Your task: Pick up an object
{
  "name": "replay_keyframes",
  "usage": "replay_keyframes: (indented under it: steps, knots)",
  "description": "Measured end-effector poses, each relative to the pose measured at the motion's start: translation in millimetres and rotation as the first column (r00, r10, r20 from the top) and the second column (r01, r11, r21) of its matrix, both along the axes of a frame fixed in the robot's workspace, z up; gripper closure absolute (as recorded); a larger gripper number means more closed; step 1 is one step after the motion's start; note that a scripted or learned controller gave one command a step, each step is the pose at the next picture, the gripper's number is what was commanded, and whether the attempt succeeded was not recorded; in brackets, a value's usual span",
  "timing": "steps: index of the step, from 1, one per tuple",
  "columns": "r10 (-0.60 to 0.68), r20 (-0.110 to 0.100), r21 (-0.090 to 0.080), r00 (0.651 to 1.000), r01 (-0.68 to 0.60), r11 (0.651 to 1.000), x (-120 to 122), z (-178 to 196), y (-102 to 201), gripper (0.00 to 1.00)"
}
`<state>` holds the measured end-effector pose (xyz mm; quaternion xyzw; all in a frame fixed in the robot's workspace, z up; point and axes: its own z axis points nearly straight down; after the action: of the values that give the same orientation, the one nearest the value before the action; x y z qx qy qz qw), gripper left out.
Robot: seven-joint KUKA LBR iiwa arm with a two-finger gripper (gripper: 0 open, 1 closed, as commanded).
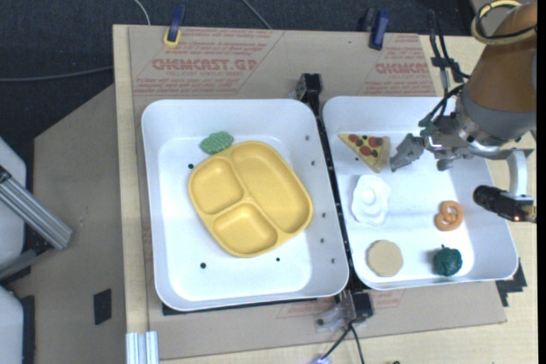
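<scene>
We see two shallow white plastic bins, the left bin (162,183) and the right bin (495,226), on a tan cardboard sheet (256,55) printed with red lettering. In the left bin a yellow three-compartment plate (249,198) has a small green leafy toy (217,142) at its upper-left edge. In the right bin we note a yellow pizza-slice toy (366,147) dotted red and dark, a white lumpy toy (370,199), an orange pretzel-like toy (448,216), a beige round cookie toy (385,257) and a dark green knobbly toy (446,261)
</scene>
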<state>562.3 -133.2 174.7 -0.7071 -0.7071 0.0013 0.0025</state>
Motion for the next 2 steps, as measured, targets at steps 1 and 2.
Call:
replay_keyframes:
  steps: [1, 2]
  knots:
    - [0.0, 0.001, 0.0, 1.0, 0.0, 1.0, 1.0, -61.0, 6.6, 0.0]
    - [-0.001, 0.005, 0.0, 1.0, 0.001, 1.0, 1.9, -89.7, 7.0, 0.0]
